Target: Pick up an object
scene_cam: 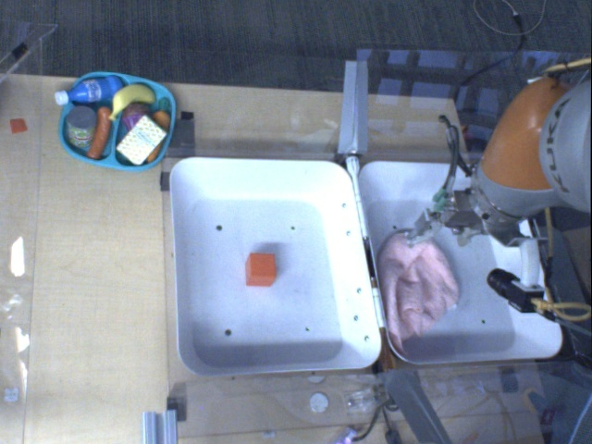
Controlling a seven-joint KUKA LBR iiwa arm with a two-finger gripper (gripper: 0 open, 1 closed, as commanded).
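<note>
Pink cloth (418,283) lay crumpled in the right bin (518,340), pushed up against that bin's left wall, its long axis running from the far side of the bin toward the near side. You had the claw (435,222) poised at the cloth's far end, right at the upper tip of the bundle, so the bulk of the fabric stretched away from the claw toward the near edge. You could not tell from this slant how far apart the claw stood, nor whether any fabric was caught in it; contact looked close, but a grip was not shown. My judgement was that your next move hinged on that axis: closing at the tip would catch only a fold. The orange block (262,269) sat alone in the left bin (213,340), well apart. On the surface (92,276), a blue tray (67,141) of small items rested at the far left.
</note>
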